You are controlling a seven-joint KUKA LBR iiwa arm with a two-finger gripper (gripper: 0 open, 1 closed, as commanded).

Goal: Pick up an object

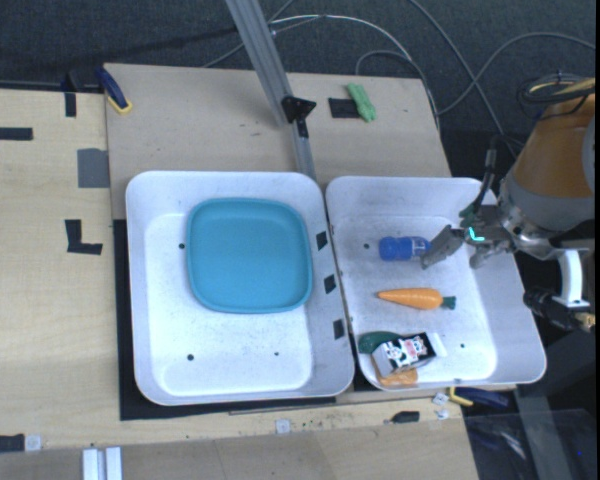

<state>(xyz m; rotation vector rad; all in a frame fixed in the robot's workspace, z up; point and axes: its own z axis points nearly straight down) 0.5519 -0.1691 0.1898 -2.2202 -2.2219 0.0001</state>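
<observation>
Gripper spread open, holding nothing, just right of blue bottle

Probably light, hard, slick and rolly; best pinched across the middle

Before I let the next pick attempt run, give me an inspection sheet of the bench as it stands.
Surface: wooden bench bearing two white bins, left bin and right bin.
Job's things: blue bottle, toy carrot and a small packet in the right bin.
Clutter: blue plate in the left bin; green clip and black tape marks on the bench.
Grippers: gripper over the right bin, beside the bottle, fingers apart, holding nothing.
Cables: grey cables looping behind the bench.
Surroundings: dark carpet; metal pole.
</observation>
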